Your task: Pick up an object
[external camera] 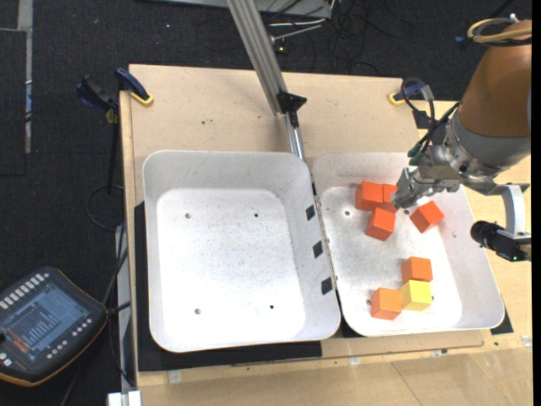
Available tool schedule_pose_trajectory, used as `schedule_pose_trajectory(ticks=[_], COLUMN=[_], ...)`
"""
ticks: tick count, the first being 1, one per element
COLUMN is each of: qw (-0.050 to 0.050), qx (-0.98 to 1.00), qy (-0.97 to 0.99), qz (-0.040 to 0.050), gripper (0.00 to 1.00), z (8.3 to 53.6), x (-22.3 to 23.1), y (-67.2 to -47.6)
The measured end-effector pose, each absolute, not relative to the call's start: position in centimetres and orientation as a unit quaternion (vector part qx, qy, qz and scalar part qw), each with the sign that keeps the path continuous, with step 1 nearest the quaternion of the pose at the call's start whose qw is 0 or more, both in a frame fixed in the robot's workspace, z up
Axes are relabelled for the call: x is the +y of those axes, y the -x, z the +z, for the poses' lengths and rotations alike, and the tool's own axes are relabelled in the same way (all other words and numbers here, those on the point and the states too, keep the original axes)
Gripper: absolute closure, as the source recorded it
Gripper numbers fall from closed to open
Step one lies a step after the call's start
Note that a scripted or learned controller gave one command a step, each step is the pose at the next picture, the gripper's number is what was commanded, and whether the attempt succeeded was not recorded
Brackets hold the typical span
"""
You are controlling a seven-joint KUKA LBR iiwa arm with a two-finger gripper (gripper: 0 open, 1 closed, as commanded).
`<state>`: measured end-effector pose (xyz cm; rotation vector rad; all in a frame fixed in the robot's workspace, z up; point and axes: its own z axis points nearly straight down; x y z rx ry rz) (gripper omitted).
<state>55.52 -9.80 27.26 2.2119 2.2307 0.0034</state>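
A: Where has the arm got to, seen from the camera above the bench?

B: The gripper is low in the right bin, in its upper half, right at a cluster of orange cubes. Whether it is open, closed or gripping a block I cannot tell; the wrist hides it.

A: And the blocks?

B: An orange block lies just left of the gripper, near the bin's upper edge. A second orange cube sits below it, touching or nearly so. A third orange cube, tilted, lies just right of the gripper. Further down, well apart from these, an orange cube stands above a yellow cube, which touches another orange cube on its left.

A: Any room to move?

B: The middle of the right bin, between the two groups, is bare, as is the strip along its left wall. The lower group sits near the bottom rim. The left bin offers a wide bare floor.
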Motion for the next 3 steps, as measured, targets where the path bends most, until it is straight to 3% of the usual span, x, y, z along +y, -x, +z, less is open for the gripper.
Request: schedule_pose_trajectory(ticks=[1, 3], qw=[-0.001, -0.002], qx=[0.710, 0.710], qy=[-0.705, -0.704], qz=[-0.0001, -0.0007], gripper=[1.00, 1.00], z=[25.9, 24.1], x=[-5.1, 5.5], y=[-56.6, -56.7])
